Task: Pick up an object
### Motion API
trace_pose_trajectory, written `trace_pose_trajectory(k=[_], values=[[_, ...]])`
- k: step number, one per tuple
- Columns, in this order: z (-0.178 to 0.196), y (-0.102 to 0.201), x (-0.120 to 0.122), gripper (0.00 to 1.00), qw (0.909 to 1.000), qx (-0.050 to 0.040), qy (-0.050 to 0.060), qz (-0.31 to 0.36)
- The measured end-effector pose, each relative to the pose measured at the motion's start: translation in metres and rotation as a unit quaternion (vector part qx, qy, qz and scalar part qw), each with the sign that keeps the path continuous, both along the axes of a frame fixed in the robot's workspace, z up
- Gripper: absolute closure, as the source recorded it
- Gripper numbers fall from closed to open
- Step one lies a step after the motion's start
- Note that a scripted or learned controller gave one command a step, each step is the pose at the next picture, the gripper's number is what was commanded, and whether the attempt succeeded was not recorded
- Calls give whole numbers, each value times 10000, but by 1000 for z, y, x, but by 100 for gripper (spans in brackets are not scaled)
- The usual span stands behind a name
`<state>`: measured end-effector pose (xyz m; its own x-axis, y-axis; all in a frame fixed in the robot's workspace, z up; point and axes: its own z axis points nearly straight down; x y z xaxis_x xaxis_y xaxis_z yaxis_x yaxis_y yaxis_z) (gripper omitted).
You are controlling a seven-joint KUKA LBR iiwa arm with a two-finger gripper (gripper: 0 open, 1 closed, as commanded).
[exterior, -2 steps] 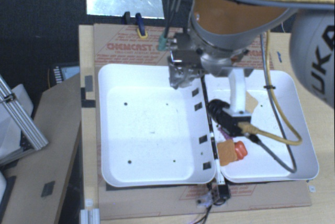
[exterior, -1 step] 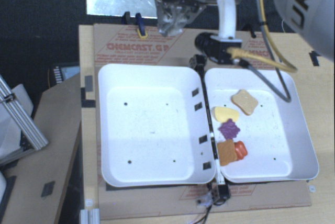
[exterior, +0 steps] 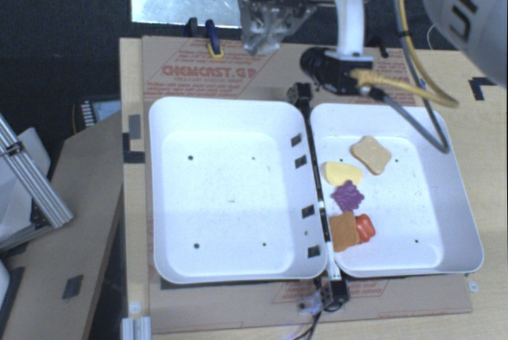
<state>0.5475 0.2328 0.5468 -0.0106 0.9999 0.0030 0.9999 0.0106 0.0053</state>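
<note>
I see the hand (exterior: 266, 27) raised at the far edge of the surface (exterior: 206, 70); I cannot tell its state. The objects, a tan piece (exterior: 371, 153), yellow piece (exterior: 342, 172), purple piece (exterior: 347, 195), orange piece (exterior: 343, 229) and red piece (exterior: 364, 227), lie clustered well apart from the hand, nearer me and to its right, in the right bin (exterior: 429, 251).

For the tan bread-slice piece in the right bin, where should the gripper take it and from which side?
Probably straight down from above, closing across the tan bread-slice piece's narrower width. It lies flat on the right bin floor, apart from the yellow piece, so its outer edges look free. The gripper hangs above the bench behind the bins.
</note>
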Motion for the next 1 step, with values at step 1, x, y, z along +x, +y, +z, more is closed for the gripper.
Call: trace_pose_trajectory(k=[1], values=[[11,1,0,100,10000,8,-8,30]])
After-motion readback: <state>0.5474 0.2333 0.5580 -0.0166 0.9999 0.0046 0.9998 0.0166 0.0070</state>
